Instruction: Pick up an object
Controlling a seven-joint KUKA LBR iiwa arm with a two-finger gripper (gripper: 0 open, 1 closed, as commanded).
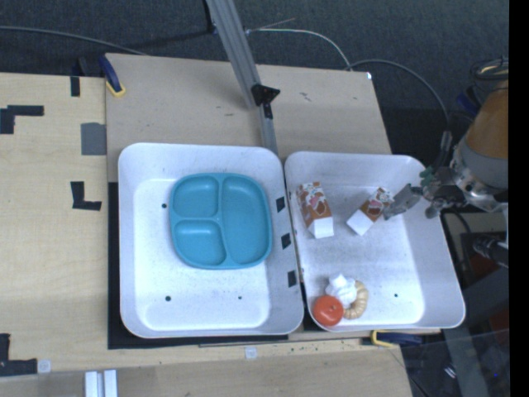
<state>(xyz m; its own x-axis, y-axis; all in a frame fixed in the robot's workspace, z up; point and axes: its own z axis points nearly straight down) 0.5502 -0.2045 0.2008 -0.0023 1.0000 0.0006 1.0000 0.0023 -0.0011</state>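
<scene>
Approach step, nothing gripped: hand point(411, 198) at right edge of right bin point(438, 255), opening impossible to tell, hovering just beside small carton point(369, 211) in frame's centre right; next, centring over that carton, descending, then closing.

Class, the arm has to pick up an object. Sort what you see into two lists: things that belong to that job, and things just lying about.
Belongs to the job:
claw
two small cartons
red tomato-like toy
white and tan toy
right bin holding them

Lying about:
blue divided plate
left bin
metal pole
cables
</scene>
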